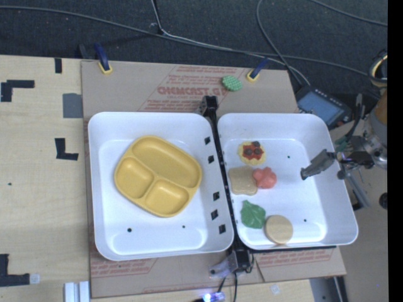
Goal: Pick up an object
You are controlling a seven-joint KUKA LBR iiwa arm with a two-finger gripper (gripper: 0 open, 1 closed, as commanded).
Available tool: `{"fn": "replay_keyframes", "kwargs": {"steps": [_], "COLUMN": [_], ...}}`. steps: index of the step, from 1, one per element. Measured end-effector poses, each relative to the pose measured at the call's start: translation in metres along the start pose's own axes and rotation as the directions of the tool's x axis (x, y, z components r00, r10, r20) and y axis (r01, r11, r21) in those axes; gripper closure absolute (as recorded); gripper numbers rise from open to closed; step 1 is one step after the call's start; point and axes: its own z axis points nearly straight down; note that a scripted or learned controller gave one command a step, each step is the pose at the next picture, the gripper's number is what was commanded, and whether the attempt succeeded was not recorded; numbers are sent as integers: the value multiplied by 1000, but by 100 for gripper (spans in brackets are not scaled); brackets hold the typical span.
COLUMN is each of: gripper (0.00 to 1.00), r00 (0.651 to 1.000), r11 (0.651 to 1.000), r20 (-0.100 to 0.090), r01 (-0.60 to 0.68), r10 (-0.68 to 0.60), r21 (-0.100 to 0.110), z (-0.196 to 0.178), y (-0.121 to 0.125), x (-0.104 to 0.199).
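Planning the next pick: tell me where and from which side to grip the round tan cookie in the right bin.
Grip the round tan cookie across its edges, coming straight down from above. It lies flat in the right bin, so only its rim offers a hold. Close along the bin's length: the green piece crowds its upper-left side.

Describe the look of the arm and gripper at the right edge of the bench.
The gripper ends in a dark grey, slim finger reaching over the right bin's rim. Behind it sits a cluttered dark metal wrist with thin cables and small bright fittings. A curved orange band shows higher up.
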Motion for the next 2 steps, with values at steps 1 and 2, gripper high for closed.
{"fn": "replay_keyframes", "kwargs": {"steps": [1,2], "gripper": [0,0], "r00": [1000,1000], "r11": [1000,1000], "r20": [2,1], "r01": [4,2], "r10": [-3,-2], "r21": [-9,-5], "z": [-5,42], "y": [2,-2], "x": [0,-6]}}
